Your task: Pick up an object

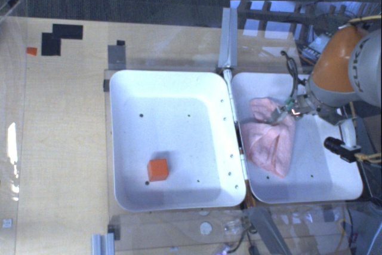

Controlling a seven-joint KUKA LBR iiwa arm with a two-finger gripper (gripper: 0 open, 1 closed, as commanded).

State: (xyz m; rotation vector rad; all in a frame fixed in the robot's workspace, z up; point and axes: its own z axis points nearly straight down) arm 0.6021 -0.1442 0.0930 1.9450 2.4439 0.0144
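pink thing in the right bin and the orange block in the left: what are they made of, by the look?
Pink thing: looks like soft cloth, matte, crumpled into folds and lying limp.
Orange block: rigid with crisp edges and flat matte faces, likely foam, wood or plastic; can't tell which.

At the right edge of the frame we see the arm (358,68), a thick rounded body in light grey with a broad orange band (334,65) curving across it. Toward the frame's middle it narrows into a darker grey wrist and a small metallic gripper (286,109), where a tiny green and red light glows. A thin dark cable loops along the wrist's upper side. Below, a black stubby fitting juts from a pale bracket.
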